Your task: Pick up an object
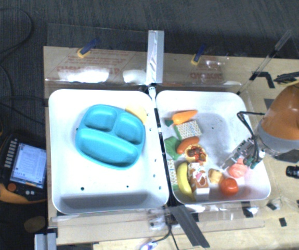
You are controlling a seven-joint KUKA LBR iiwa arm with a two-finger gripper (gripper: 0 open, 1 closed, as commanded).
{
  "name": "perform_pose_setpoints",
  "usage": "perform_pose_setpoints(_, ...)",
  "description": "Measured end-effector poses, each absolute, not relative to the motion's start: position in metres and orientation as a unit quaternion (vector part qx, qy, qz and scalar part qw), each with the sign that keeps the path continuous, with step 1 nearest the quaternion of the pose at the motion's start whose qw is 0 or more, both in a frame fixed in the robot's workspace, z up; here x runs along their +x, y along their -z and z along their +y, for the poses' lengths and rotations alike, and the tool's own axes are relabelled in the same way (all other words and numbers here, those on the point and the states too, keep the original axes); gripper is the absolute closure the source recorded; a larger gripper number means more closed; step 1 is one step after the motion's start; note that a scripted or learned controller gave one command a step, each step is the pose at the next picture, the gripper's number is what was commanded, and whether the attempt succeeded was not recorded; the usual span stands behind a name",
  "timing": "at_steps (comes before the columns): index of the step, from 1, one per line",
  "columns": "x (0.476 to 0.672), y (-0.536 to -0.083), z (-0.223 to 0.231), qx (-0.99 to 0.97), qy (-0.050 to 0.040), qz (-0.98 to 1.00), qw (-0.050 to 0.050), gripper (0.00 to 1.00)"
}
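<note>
**Gripper low in the right bin, among the toy food**

From my remote station I look down at a slant on two shallow white bins set side by side on a wooden bench. The left bin (61,191) holds a blue divided tray (111,134), turned at an angle, with a small yellow piece (137,112) peeking out at its upper right edge.

The right bin (217,99) holds a cluster of toy food along its left side and bottom. Near the top lies a carrot (184,116); just below it sits a pale patterned block (189,128), then a sausage (187,144) and a round decorated piece (195,153). A banana (182,177) lies along the lower left, beside a white cake slice (198,178). A red tomato (229,186) rests near the bottom edge, and a pink object (237,170) sits just above it.

The arm (287,121) comes in from the right, its orange band large at the frame edge. The gripper (244,156) is down in the right bin, at the right side, immediately above the pink object and seemingly touching it. I cannot tell whether its fingers are spread or together, nor whether anything sits between them; that area is too small and dark.

To the far left of the bench, a handheld control pendant (22,165) lies on the dark floor.
</note>
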State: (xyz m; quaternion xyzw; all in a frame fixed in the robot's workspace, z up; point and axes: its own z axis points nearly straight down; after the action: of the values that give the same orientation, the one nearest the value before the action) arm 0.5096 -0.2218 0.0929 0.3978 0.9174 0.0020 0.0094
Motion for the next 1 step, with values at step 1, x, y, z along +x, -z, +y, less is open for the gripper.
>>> perform_pose_setpoints(1, 0.5111, -0.1022, -0.2208, 0.396, -0.0016, 0.918, 0.011, 1.00)
